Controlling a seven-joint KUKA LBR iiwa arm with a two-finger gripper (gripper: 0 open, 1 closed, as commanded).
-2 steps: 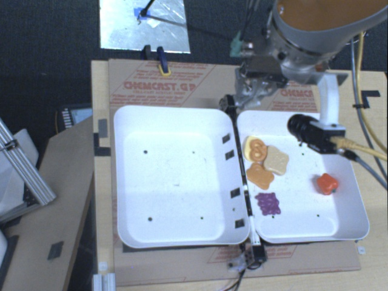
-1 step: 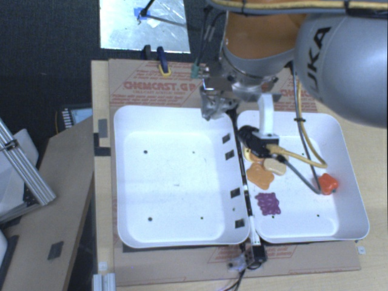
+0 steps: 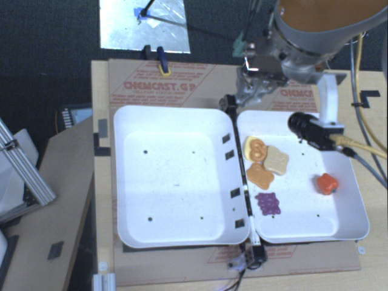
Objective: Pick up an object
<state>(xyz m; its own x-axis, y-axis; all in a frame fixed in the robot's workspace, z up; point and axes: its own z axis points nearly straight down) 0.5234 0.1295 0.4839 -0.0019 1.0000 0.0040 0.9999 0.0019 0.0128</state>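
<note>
Though near, pretzel [image 3: 255, 149] below pincer [image 3: 251, 96].

From where I stand, the one thing I can read is the red lettering on the brown cardboard sheet [image 3: 182, 80] that lies on the worktop under the two white bins. Behind the left bin [image 3: 124, 162] it spells "CHEMCAST GP" in capitals, with a line of smaller red print beneath it that is too fine to make out. The same red lettering shows again on the sheet behind the right bin [image 3: 357, 217], partly covered by the arm [image 3: 321, 17], and more faint red print peeks out along the front edge of the sheet, unreadable.
</note>
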